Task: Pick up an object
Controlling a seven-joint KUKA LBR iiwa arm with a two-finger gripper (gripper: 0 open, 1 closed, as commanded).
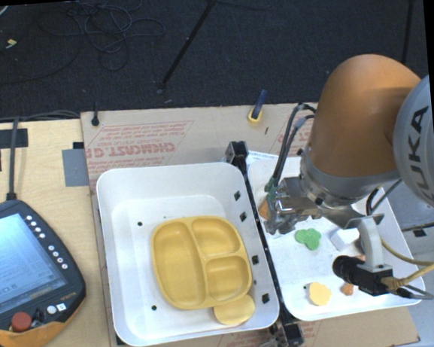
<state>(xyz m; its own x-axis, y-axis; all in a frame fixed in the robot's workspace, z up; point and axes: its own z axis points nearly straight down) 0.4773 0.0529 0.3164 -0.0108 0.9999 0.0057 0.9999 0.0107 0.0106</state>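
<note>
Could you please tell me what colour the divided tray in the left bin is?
Pale yellow divided tray, clearest in the camera view.

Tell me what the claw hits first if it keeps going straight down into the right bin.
Probably bare bin floor. The claw hangs by the right bin's left wall, above the white bottom. The green piece lies just to its right and looks off that line, though depth is hard to judge from this slanted view.

Smooth white plastic bins (122, 207), faintly glossy. Matt yellow plastic tray (202, 261), smooth, sectioned. Brown cardboard (146, 141) under the bins, printed, dull. Pale wood bench (43, 165), matt. Glossy orange band (359, 115) over grey metal arm (429, 143). Dark rough carpet (115, 49) behind.
</note>
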